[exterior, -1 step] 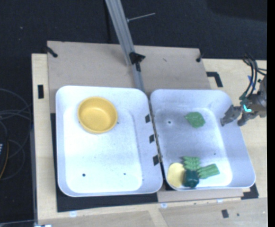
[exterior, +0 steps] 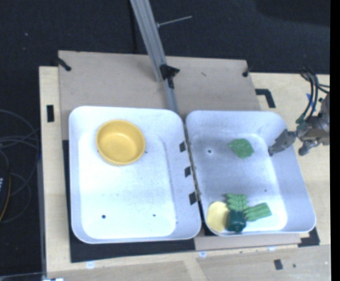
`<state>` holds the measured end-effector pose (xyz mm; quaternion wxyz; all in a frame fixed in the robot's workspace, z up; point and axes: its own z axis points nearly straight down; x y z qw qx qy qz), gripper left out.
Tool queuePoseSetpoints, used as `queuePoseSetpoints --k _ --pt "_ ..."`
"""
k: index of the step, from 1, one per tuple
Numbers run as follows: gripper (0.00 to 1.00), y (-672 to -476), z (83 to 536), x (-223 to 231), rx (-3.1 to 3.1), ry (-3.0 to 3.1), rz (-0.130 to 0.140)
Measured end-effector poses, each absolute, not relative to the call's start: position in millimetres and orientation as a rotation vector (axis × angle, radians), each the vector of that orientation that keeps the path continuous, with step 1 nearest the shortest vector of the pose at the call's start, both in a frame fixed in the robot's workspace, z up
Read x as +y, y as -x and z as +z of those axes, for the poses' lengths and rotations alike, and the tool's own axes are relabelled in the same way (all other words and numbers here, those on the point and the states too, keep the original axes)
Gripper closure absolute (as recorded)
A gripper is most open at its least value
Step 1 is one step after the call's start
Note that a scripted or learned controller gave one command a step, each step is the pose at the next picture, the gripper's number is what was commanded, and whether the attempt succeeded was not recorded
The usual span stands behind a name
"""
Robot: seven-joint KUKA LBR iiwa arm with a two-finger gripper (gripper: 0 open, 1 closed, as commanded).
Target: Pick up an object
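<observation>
Nearest the camera, along the lower edge of the right bin [exterior: 287, 174], sits a cluster: a pale yellow piece [exterior: 216, 216], a dark teal block [exterior: 236, 221] and a green ridged toy [exterior: 249, 206], all touching or overlapping.

At the right edge of the frame, the gripper [exterior: 292, 143] hangs over that bin's right rim with its two fingers spread apart and nothing between them. One finger [exterior: 278, 142] slants down and left toward the bin floor; the other sits closer to the wrist.

Closest to the jaws is a small green lump [exterior: 241, 148], lying alone on the bin floor in the upper middle of the right bin, left of the fingers and apart from them. It looks like the easiest target, since nothing crowds it. To do this step well, the arm would want to travel left until the open fingers straddle the lump, then descend squarely so both pads meet its sides rather than clip its top; the lump seems soft and irregular, so an off-centre close could squeeze it out.

Farther out, in the upper left of the left bin [exterior: 123, 215], a yellow bowl [exterior: 120, 141] rests upright, well apart from the gripper.
</observation>
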<state>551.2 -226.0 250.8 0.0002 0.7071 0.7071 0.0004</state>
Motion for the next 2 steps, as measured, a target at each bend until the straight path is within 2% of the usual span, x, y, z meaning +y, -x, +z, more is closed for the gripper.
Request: queuePoseSetpoints --k 2 --pt "0.0 -556.2 129 -221 2.224 -2.224 -0.004"
